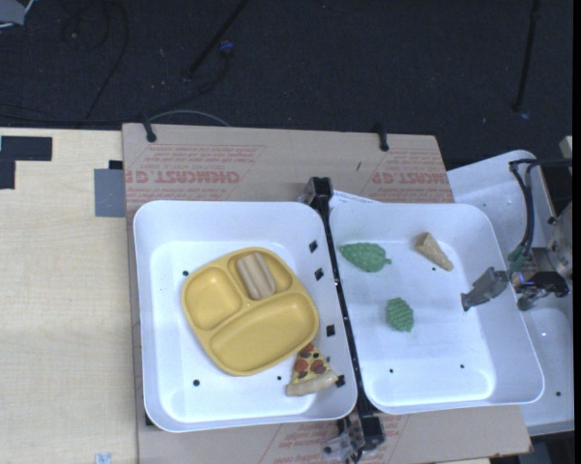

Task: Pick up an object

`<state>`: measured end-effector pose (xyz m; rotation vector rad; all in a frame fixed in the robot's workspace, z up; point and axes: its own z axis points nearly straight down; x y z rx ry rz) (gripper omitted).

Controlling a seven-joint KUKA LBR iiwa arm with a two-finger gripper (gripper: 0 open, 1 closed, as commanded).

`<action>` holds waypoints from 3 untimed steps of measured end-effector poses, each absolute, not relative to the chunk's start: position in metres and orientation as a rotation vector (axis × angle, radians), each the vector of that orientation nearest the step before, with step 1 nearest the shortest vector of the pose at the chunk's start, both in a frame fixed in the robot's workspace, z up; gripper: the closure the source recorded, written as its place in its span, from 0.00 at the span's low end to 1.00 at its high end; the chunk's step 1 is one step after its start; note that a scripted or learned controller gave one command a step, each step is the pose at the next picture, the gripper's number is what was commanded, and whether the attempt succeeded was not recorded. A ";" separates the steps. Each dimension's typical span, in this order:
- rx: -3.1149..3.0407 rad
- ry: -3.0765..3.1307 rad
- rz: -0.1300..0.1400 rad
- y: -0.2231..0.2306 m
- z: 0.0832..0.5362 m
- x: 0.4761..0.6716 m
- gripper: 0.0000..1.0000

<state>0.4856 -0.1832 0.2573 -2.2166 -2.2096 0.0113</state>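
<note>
Hand (pixel 485 288): hovering at right bin's (pixel 508 375) 3 o'clock rim; finger state — cannot tell.
Objects: two green pieces (pixel 364 256) (pixel 399 314) lying center, tan wedge (pixel 433 251) sitting toward 1 o'clock.

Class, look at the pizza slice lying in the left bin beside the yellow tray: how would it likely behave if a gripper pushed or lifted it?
The pizza slice looks like a thin toy, so probably light. Lying flat, it should slide, not roll. Pushed, it may jam against the yellow tray.
</note>
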 end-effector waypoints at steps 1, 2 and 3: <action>-2.219 -2.220 0.002 -0.183 0.263 0.488 0.00; -2.217 -2.215 0.006 -0.190 0.216 0.484 0.00; -2.216 -2.216 0.005 -0.187 0.172 0.484 0.00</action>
